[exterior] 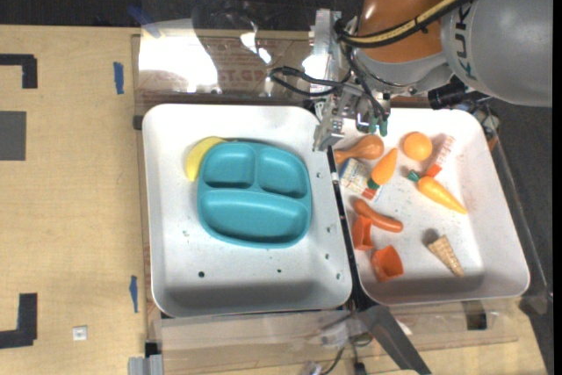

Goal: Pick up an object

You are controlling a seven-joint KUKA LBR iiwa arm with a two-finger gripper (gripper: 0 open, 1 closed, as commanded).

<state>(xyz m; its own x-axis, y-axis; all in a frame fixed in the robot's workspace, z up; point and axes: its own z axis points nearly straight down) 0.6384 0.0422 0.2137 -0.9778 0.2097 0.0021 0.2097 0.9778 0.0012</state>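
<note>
Toy food lies scattered across the right bin (505, 255), one of two shallow white bins set side by side on a wooden bench (61, 215). An orange ball (416, 145) sits toward the far side, with a carrot (440, 192) just near of it and a smaller carrot with a green top (383, 168) to its left. A brown pear-shaped piece (362, 148) rests by the far left corner, beside a small printed packet (355, 178) against the left wall. Nearer the camera lie a red sausage (378, 216), two orange chunks (386, 261) and a waffle cone (445, 254), the cone well apart from the rest on the right. The left bin (176, 277) holds a teal divided plate (255, 192), with a yellow piece (200, 154) partly tucked under its far left edge. The grey arm (505, 22), with its orange band, reaches in from the right and hangs over the far edge where the two bins meet. Its gripper (332, 132) points down at the divider, just left of the pear-shaped piece; nothing is seen between its fingers, and whether they are spread or closed cannot be told from this angle. Black and yellow cables (413, 26) loop across the wrist. A clear plastic panel (219, 57) stands beyond the bins
</note>
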